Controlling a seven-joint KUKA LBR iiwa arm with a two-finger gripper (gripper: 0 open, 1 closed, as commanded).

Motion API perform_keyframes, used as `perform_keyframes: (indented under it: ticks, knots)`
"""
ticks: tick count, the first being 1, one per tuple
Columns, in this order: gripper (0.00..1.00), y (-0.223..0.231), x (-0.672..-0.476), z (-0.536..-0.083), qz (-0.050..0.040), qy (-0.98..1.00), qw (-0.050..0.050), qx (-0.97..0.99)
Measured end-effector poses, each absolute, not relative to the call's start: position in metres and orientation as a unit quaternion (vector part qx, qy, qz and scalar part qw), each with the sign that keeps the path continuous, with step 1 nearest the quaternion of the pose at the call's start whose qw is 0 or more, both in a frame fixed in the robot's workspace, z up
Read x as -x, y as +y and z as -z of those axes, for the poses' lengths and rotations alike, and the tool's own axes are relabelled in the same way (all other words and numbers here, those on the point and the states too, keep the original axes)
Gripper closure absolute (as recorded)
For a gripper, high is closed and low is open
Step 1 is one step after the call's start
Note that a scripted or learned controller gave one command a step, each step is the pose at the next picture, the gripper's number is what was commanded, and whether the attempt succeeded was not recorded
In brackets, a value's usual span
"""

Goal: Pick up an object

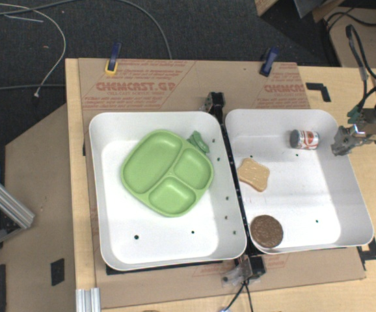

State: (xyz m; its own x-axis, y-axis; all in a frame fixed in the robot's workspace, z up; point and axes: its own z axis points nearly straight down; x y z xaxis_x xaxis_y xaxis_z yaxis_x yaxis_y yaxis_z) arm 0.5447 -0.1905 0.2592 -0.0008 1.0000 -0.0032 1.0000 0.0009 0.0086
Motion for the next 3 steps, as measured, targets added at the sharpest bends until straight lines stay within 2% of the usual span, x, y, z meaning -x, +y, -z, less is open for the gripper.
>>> perform_keyframes:
  ticks: [1,2,3]
  knots:
    - [1.00,-0.191,-0.546,-0.293,-0.0013,0.708,0.003,-0.707]
    - [1.00,-0.141,-0.535,-0.280,-0.0004,0.709,-0.002,-0.705]
    - [1.00,-0.086,-0.538,-0.262,-0.0002,0.709,-0.003,-0.705]
